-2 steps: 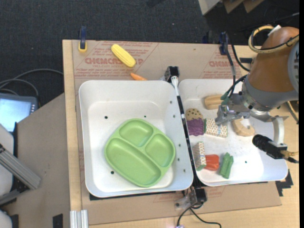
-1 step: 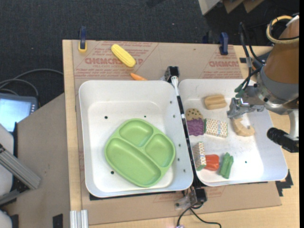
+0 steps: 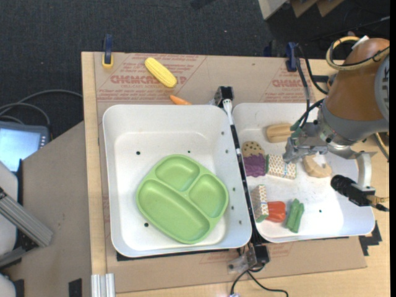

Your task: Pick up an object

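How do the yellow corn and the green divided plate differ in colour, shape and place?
The yellow corn is a small long cob, while the green divided plate is wide, flat and split into three compartments. The corn lies on the bench behind the bins, and the plate lies inside the left bin. The corn is yellow; the plate is light green. Both lie apart from the claw.

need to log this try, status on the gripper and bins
Gripper low over right bin, above the toy food. No item seen held. Green tray in left bin; corn outside.
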`<state>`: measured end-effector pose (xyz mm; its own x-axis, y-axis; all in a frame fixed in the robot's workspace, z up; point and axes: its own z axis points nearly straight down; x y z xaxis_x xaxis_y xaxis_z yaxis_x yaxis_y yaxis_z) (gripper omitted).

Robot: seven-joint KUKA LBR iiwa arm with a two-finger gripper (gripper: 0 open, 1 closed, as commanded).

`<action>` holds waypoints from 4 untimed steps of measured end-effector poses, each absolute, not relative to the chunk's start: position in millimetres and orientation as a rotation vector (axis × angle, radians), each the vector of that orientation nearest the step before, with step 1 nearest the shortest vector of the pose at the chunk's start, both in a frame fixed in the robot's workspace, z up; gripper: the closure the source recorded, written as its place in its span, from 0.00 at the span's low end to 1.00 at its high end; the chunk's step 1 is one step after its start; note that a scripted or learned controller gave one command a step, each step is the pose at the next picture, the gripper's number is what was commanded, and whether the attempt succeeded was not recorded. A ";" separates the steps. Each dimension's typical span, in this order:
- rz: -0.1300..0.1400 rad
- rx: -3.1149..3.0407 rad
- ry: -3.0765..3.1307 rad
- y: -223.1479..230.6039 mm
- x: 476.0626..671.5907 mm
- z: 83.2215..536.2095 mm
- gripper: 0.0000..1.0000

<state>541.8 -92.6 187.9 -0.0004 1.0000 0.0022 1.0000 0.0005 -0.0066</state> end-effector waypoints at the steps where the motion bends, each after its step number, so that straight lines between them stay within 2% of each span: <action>1: -0.002 -2.228 -2.223 -122.0 556.2 209.2 1.00; 2: 0.003 -2.220 -2.217 -125.1 535.3 201.4 1.00; 3: 0.001 -2.217 -2.221 -107.0 530.7 204.4 1.00; 4: -0.002 -2.218 -2.228 -69.5 564.9 183.4 1.00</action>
